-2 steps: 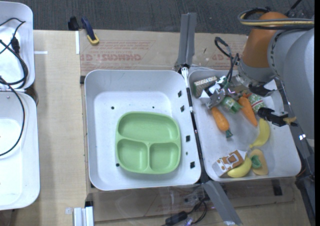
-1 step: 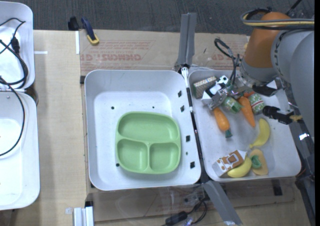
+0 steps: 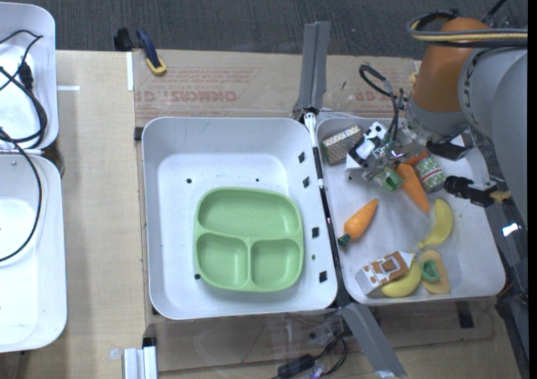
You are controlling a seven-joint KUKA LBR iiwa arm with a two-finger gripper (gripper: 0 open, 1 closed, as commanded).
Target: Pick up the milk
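From the milk carton (image 3: 383, 273) lying at the right bin's (image 3: 470, 285) near edge, long axis slanting left-right, we look far across the carrot (image 3: 362, 219) to our gripper (image 3: 382, 159); its state we cannot tell.

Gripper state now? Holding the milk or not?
Gripper: cannot tell open or closed; it sits low at the back of the right bin, away from the milk at the front.

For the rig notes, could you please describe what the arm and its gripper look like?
The arm is bulky and rounded, grey, with an orange band above the wrist. Thin black cables loop around the band and beside the wrist. The gripper is a small cluster of black and metallic parts, too cluttered to show finer detail.
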